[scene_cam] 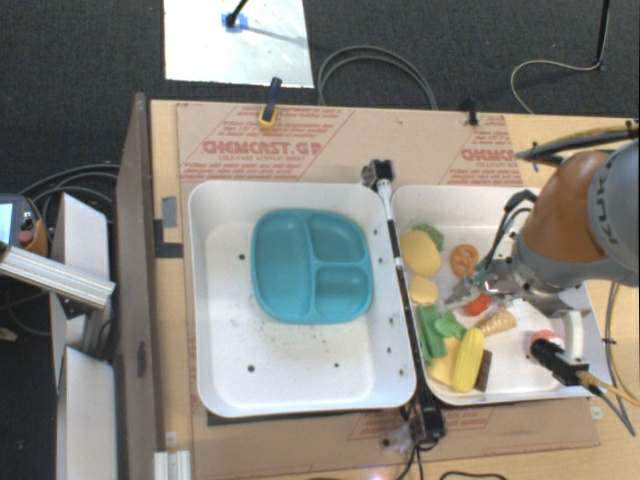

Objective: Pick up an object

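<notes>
Gripper (478,293) low among toy food in right bin (575,386), grip state unclear, teal plate (310,266) in left bin (225,368)

Just left of the gripper (470,293) you see a small red piece (479,305) lying flat in the right bin; grip unclear. An orange ring (463,259) lies above it, a yellow corn cob (467,359) below, green pieces (432,330) lower left.
</notes>
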Robot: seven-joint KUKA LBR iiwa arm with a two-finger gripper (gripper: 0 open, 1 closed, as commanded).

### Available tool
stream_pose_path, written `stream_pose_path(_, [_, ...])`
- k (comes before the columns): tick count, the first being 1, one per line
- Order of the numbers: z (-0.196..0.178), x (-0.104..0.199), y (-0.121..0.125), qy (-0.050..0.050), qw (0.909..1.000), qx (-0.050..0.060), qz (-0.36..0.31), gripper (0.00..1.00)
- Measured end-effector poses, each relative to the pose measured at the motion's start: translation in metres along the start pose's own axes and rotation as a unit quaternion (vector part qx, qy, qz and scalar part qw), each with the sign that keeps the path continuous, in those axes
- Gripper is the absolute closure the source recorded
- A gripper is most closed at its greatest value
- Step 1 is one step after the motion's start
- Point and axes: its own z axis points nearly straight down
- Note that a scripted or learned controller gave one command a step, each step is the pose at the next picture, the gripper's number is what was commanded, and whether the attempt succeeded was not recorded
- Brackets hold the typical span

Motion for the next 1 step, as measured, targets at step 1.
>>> stream_pose_path(1, [-0.0117, 0.0002, 0.0029, 0.0, 1.0, -0.004, -0.001, 1.0])
